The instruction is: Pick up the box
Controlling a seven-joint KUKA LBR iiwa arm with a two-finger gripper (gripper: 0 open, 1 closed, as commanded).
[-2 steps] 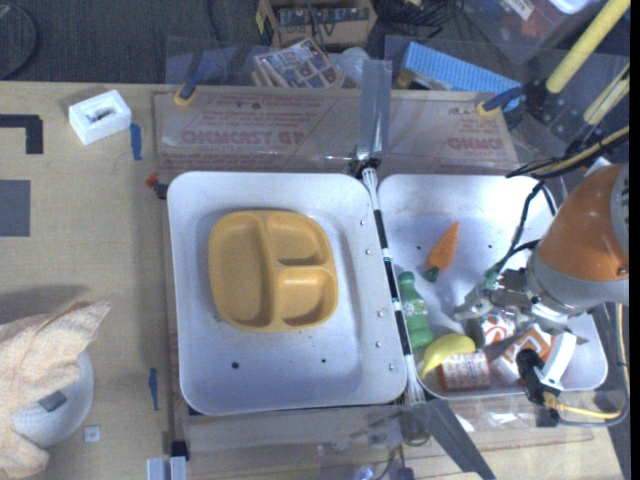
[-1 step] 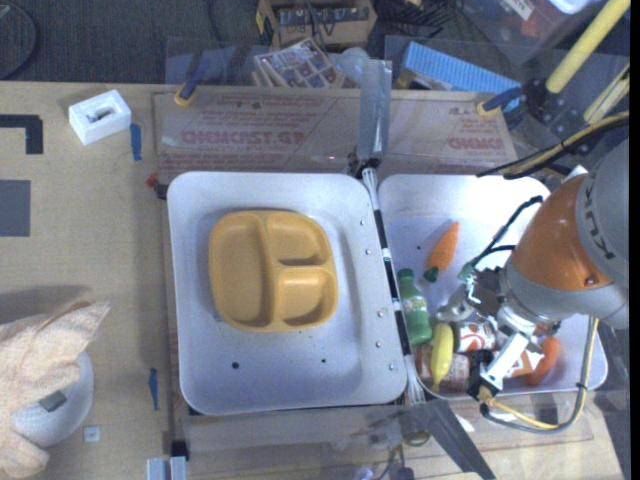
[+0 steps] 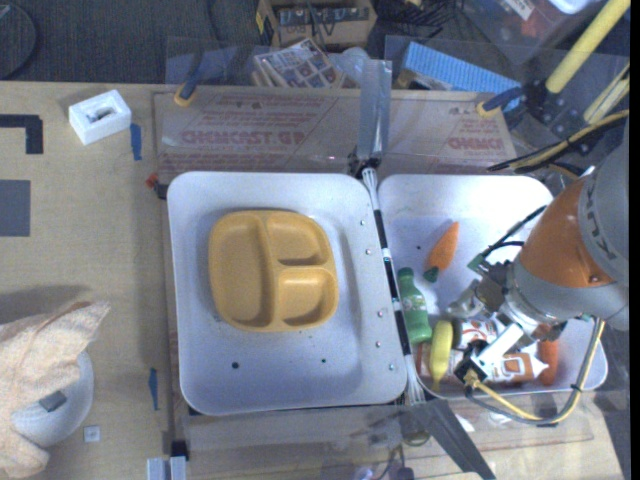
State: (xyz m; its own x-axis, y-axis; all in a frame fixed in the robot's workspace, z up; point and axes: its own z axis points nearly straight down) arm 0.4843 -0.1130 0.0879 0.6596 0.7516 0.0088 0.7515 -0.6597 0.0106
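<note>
Even overhead light, soft shadows, slightly grainy, mild blur

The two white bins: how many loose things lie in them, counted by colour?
Yellow: 2, divided plastic tray, banana-shaped toy
Orange: 1, carrot-shaped toy
Green: 1, small bottle
White and orange: 1, box under the gripper
Total: 5

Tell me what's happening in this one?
The arm reaches in from the right, and its gripper is down in the right bin among a small cluster: a white and orange box, a yellow banana, a green bottle and a carrot. Whether it has the box cannot be told. The left bin holds a yellow divided plate.
</note>
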